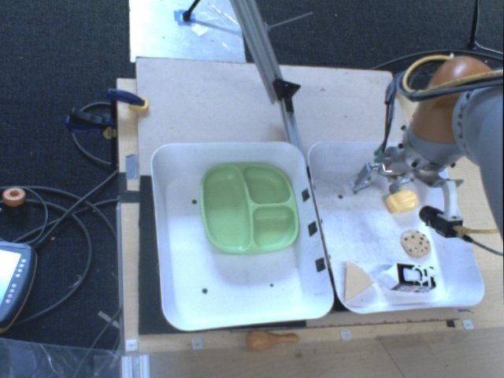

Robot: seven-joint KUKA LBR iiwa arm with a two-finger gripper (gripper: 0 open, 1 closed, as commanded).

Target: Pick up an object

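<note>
In the right bin (472, 286) lie several small things: a yellow lumpy piece (401, 201), a round speckled cookie (415, 243), a tan wedge (357, 279) and a black-and-white packet (413, 276). My gripper (364, 181) hangs over the upper left part of that bin, pointing down and left, with the grey arm and its orange band (449, 93) behind it on the right. It is open with nothing between its fingers. The yellow piece sits just to its right, apart from it.
The left bin (169, 235) holds a green divided plate (249, 208). A slanted metal pole (264, 53) crosses the bench above the bins. Cables and a clamp (106, 116) lie off the bench at left. A wooden peg (272, 339) rests on the bench's front edge.
</note>
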